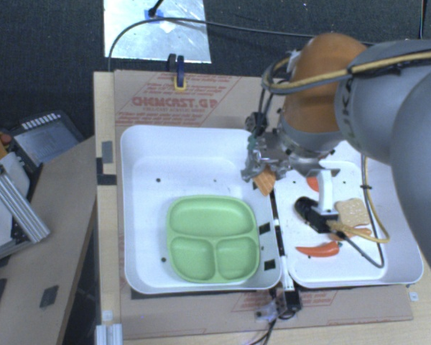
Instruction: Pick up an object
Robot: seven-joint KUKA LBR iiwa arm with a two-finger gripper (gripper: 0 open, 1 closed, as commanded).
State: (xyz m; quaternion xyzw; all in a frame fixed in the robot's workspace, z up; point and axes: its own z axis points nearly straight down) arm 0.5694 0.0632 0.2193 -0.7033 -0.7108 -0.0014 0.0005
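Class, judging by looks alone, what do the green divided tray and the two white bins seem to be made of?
Green three-compartment tray: probably moulded plastic, matte to slightly satin, judging by its uniform colour and soft rounded ridges. Left white bin and right white bin: likely thin formed plastic with a smooth, faintly glossy finish, given the rounded corners and even white surface; the picture cannot confirm it.

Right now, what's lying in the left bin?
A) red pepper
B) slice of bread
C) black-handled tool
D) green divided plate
D: the green divided plate lies in the left bin; the pepper and bread are in the right bin.
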